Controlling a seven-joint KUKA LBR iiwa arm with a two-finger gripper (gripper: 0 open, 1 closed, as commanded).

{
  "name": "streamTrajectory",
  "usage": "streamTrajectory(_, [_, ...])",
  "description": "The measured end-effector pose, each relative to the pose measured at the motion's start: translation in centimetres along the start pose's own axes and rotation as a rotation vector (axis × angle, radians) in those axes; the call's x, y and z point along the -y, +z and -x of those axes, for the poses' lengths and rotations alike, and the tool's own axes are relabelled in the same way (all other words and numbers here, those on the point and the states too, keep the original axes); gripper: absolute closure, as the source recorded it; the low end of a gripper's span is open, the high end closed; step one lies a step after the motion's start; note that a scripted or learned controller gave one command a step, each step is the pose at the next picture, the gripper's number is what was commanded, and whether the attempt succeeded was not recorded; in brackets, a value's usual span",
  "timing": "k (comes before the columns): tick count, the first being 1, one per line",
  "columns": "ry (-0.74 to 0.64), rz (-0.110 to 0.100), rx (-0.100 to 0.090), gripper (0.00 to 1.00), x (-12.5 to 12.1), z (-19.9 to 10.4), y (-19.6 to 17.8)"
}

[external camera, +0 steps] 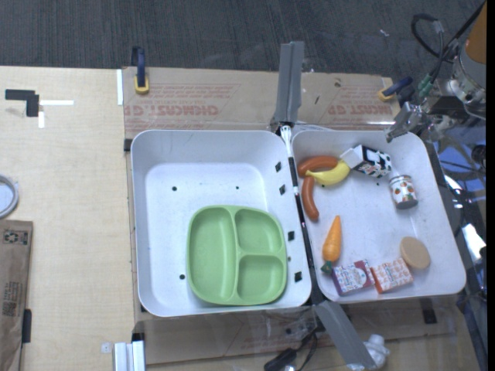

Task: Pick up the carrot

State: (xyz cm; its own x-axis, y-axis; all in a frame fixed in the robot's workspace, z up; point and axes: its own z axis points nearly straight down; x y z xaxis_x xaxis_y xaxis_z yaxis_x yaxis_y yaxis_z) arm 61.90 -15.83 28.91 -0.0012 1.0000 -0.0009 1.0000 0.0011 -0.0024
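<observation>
The orange carrot (332,239) lies in the right bin (433,207), near its left wall, with its green end pointing toward the front edge. It is upright in the picture and nothing covers it. My gripper (404,122) hangs over the bin's far right corner, well away from the carrot, with the arm's wrist and cables behind it at the upper right. Nothing shows in the gripper.
Two red sausages (311,198) and a banana (329,176) lie just beyond the carrot. A black-and-white carton (370,159), a small can (403,192), a tan disc (415,253) and two red packets (371,277) share the bin. A green divided plate (237,255) sits in the left bin (155,207).
</observation>
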Motion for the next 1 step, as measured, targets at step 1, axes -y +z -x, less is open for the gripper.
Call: streamTrajectory(1, [-0.111, -0.001, -0.001, 0.00, 3.06, -2.36, 12.92])
